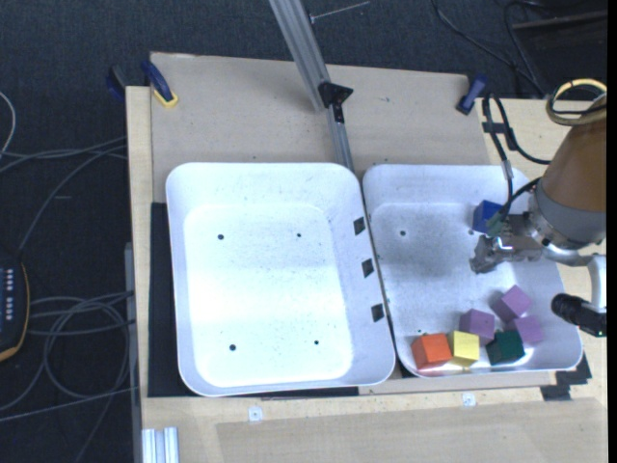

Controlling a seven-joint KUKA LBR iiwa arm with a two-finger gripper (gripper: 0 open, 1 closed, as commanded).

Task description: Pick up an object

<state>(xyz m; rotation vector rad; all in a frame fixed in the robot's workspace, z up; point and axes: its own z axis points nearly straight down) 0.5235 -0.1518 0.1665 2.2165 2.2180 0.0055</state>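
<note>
My gripper hangs over the right part of the right bin, above bare bin floor. A blue block lies just behind it, against the wrist; whether they touch I cannot tell. A cluster of blocks sits in the bin's front right corner: an orange block, a yellow block, a green block and three purple blocks. The cluster lies in front of the gripper, apart from it.
The left bin stands beside the right one, with a row of black clips on the shared wall. A metal pole slants up from the bench's back. Blue clamps grip the back edge. Cables run by the arm.
</note>
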